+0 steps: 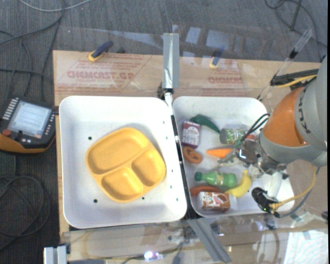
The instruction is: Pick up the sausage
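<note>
The sausage [199, 190] is a short red-brown link lying near the front of the right bin [247, 104]. It sits just behind a small brown carton [215, 201] and in front of a green bottle [217, 177]. My gripper [243, 152] hangs over the right half of that bin, above the tip of an orange carrot [219, 153] and beside a banana [242, 185]. It is up and to the right of the sausage, well apart from it. The wrist and its cables hide the gripper's lower end.
The right bin also holds a maroon carton [191, 133], a dark green vegetable [207, 122], a greenish can [232, 135] and an orange-brown ring [193, 156]. A yellow divided plate [126, 164] lies in the left bin [77, 114]. A pendant [23, 124] rests on the floor at left.
</note>
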Controlling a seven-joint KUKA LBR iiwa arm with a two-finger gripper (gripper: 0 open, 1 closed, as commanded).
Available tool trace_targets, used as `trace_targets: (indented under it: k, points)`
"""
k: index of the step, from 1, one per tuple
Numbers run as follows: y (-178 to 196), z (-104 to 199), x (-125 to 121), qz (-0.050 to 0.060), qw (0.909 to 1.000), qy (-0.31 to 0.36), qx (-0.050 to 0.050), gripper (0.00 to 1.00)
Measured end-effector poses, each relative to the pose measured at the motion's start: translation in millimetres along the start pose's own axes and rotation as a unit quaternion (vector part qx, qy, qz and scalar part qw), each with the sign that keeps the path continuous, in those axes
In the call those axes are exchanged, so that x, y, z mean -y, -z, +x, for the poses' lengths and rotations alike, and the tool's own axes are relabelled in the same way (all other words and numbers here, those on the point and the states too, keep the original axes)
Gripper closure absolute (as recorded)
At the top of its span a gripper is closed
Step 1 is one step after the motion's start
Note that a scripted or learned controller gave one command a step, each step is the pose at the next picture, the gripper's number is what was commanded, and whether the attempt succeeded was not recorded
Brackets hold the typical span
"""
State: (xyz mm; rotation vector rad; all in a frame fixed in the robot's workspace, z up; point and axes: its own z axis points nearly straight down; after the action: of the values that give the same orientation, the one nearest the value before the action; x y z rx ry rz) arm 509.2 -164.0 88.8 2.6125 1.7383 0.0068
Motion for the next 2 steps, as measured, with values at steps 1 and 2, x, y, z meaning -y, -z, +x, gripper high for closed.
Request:
trace_targets:
  k: [1, 2]
  points:
    - [0.9, 39.3, 37.5, -0.008, 0.9965, -0.084, 0.001, 0.00]
    - [-0.7, 70.0, -3.2, 0.000, 0.9828, -0.185, 0.003, 0.00]
